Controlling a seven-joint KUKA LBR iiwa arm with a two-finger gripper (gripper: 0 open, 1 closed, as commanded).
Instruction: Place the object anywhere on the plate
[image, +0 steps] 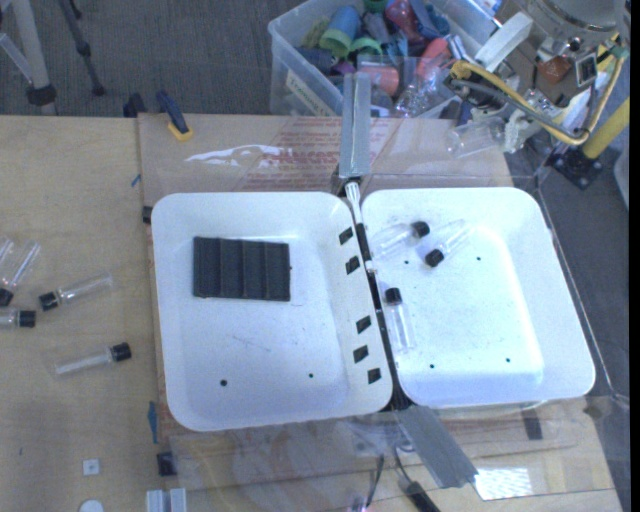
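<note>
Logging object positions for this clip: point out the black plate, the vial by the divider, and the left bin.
black plate (241, 268): camera view, centre of its ridged top.
vial by the divider (397, 317): camera view, clear body.
left bin (270, 380): camera view, bare floor.

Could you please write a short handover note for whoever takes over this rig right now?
Gripper: I can't report its state from the camera view.
Left bin: holds the dark ridged plate, lying flat with nothing on it.
Right bin: three clear vials with black caps, two near the top left and one by the divider.
Done: nothing placed yet.
Left: pick one vial and set it on the plate.
</note>
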